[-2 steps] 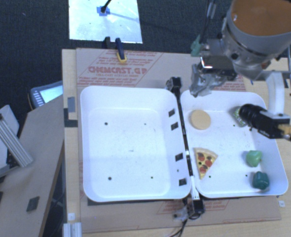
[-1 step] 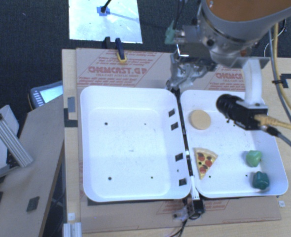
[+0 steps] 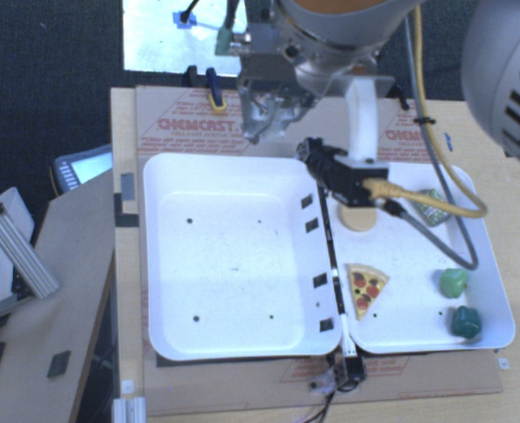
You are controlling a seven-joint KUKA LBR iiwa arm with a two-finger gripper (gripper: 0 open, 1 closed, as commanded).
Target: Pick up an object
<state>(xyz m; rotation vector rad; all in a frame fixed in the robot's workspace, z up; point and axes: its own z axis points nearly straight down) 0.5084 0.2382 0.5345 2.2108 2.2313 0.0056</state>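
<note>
**Operator:** Where is the arm standing, and is it carrying anything?

**Inspector:** Starting at the left: you are looking at the left bin (image 3: 154,236), and the gripper (image 3: 267,122) is hanging over the cardboard just beyond that bin's far edge, near its far right corner. Nothing is showing beneath it, so I am not recording a hold. Whether it is open or closed I cannot tell; it is blurred and the wrist is shadowing it.

**Operator:** And the things to pick?

**Inspector:** They are all lying in the right bin (image 3: 500,317). A pizza slice (image 3: 366,287) is resting flat close to the bin's left edge, toward the near side. A tan disc (image 3: 360,219) is sitting by the far left corner, partly under a black fitting (image 3: 339,174). A light green piece (image 3: 454,281) and a dark green piece (image 3: 465,322) are sitting just beside each other at the near right corner.

**Operator:** Your judgement?

**Inspector:** You are being shown an arm well apart from every candidate, so the pick is not yet begun. The pizza slice is lying clear of its neighbours, probably the easiest reach; the yellow cable (image 3: 436,203) is draping over the bin and could snag.
</note>
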